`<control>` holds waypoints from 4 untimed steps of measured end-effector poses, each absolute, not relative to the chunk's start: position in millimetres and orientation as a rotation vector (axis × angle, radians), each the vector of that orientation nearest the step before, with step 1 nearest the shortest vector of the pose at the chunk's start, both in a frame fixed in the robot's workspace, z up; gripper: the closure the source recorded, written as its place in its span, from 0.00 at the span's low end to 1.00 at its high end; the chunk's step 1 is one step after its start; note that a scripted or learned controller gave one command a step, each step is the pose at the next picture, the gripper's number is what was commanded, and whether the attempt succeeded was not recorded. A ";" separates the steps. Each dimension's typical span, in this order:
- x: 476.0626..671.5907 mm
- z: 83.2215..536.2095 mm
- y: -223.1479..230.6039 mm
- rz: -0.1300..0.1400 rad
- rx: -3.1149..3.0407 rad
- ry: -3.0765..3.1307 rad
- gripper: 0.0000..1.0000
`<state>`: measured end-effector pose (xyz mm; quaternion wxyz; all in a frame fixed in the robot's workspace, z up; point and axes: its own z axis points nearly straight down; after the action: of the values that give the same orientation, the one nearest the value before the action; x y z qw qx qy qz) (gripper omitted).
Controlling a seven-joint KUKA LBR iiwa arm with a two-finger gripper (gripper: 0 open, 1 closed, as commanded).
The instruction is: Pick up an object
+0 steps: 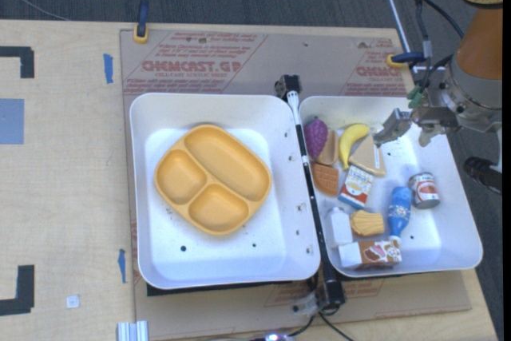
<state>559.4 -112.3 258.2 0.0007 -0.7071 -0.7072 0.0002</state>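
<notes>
Camera view, right side of the frame. Gripper point(406, 130) hanging over the upper right part of the right bin point(467, 239), fingers spread fairly wide: one dark tip pointing lower left toward the food pile, the other just right of it near the wrist. Nothing between them, nothing touched as far as can be told (height above the bin floor not readable from this slant).

Nearest candidate: banana point(352, 141), lying to the left and slightly below the gripper in the frame, near but apart. Long axis running from upper right to lower left, curved, one end resting by a tan sandwich slice point(366, 155). Purple grapes point(317, 136) further left again, against the bin's left wall.

Below the gripper in the frame, well apart: small can point(425, 191) on its side, blue bottle point(399, 210) with long axis roughly up and down the frame, a white carton point(356, 187), a yellow crinkled piece point(367, 223), a box point(372, 252) at the bottom edge.

Left bin point(152, 235), centre left of the frame: yellow divided plate point(212, 179), far from the gripper and a poor pick.

Judgement: shortest move probably down and left onto the banana, jaws needing to close across its narrow width rather than along the curve.
</notes>
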 end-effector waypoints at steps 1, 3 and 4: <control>543.1 135.5 -119.5 0.002 -2.221 -2.219 0.00; 496.2 103.5 -105.3 -0.004 -2.231 -2.226 1.00; 480.0 184.7 -18.7 -0.002 -2.220 -2.223 1.00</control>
<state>480.0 -18.7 184.7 -0.0001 -0.7067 -0.7075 -0.0007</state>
